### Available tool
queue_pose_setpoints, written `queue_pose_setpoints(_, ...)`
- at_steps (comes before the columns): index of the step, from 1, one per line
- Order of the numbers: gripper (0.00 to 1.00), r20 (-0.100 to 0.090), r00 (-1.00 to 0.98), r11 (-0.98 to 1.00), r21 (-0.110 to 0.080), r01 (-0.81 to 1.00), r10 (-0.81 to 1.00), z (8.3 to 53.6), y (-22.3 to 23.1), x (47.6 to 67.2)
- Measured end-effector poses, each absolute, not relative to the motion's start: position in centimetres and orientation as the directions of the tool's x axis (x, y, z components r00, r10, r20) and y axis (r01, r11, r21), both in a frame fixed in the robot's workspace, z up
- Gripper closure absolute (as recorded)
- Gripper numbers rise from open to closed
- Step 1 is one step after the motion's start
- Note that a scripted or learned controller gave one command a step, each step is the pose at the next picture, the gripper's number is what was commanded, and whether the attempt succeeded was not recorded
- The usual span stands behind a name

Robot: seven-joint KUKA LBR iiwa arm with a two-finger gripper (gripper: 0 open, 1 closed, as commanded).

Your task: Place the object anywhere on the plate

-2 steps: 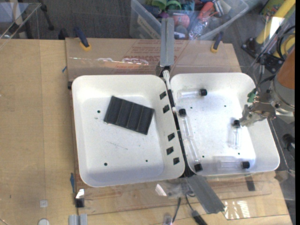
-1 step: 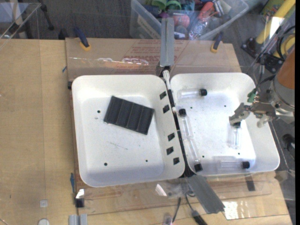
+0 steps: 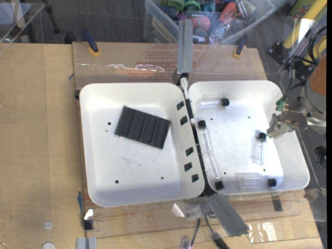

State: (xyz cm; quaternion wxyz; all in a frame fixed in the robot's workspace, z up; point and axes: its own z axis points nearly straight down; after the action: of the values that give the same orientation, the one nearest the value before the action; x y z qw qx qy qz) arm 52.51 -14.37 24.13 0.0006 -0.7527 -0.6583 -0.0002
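— How many bins were on the bench?

— Two white ones, side by side. The left bin (image 3: 91,191) held one thing, a dark ridged plate (image 3: 142,127), lying flat and a little askew in the far half.

— And the right bin (image 3: 295,175)?

— Four clear tubes, each with a black cap. The first tube (image 3: 210,104) lay across the far end. The second tube (image 3: 207,149) ran along the wall next to the divider. The third tube (image 3: 258,152) lay towards the right side, cap pointing away from the camera. The fourth tube (image 3: 251,181) lay along the near wall. None was touching another, and none was on the plate; all four were in the other bin from it.

— Where was the gripper (image 3: 273,128)?

— One gripper, reaching in from the right, over the right edge of the right bin. Its tip was just beside the third tube's cap.

— Was it holding anything?

— I saw no tube in it. I could not tell whether the jaws were spread or pressed together.

— Anything behind the bins?

— One clear tub (image 3: 207,7) of colourful odds and ends, and two clamps (image 3: 92,46) on the board's far edge.
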Motion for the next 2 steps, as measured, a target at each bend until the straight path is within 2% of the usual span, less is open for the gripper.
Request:
queue_pose_setpoints(1,0.00,0.001,0.133,-0.133,-0.001,0.991,0.991,24.13,-14.36,52.51)
queue_pose_setpoints(2,1.00,0.001,0.134,-0.134,0.000,0.991,0.991,25.07,-14.40,52.57)
